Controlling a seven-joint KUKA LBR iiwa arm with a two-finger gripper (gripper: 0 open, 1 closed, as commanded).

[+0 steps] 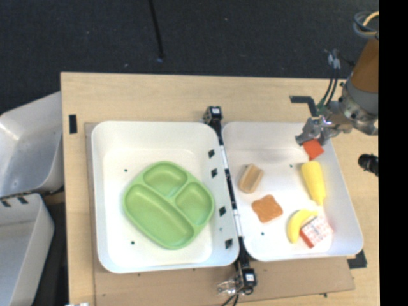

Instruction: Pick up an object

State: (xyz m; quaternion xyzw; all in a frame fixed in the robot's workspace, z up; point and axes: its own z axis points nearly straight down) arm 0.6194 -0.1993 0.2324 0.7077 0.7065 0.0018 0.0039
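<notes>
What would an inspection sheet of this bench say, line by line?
Surface: wooden bench bearing two shallow white bins.
Job's things: in the right white bin: small orange-red block, yellow corn-like piece, tan bread roll, orange toast slice, yellow banana, red-and-white packet.
Clutter: green three-compartment plastic tray in the left white bin.
Grippers: two-finger gripper directly over the block.
Cables: dark wires by the wrist.
Surroundings: dark floor.

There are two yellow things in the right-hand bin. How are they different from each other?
The upper yellow piece is a straight, blunt-ended shape standing alone near the bin's right wall; the lower one, a banana, is curved. The straight piece looks longer and thicker than the banana. The banana touches a red and white packet; the straight piece touches nothing. Both are yellow and lie flat in the right bin.
</notes>
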